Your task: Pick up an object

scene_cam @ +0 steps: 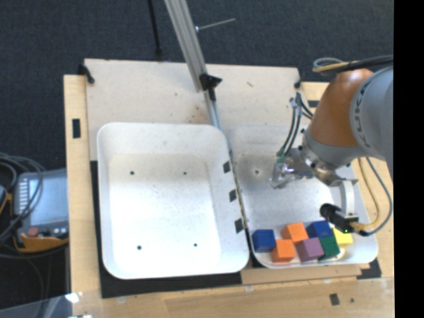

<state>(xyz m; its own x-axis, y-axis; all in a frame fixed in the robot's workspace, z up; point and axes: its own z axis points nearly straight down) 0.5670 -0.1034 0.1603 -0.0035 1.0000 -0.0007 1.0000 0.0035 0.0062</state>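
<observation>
Gripper (pixel 283 175): over right bin (pixel 255 144), jaw state indiscernible. Coloured blocks (pixel 301 241): clustered at near edge, apart from gripper.

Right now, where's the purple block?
In the camera view, the purple block sits in the right bin, near its front edge, between an orange block and a green block.

Even, bright overhead light, faint shadows, slightly soft low-resolution focus.
</observation>
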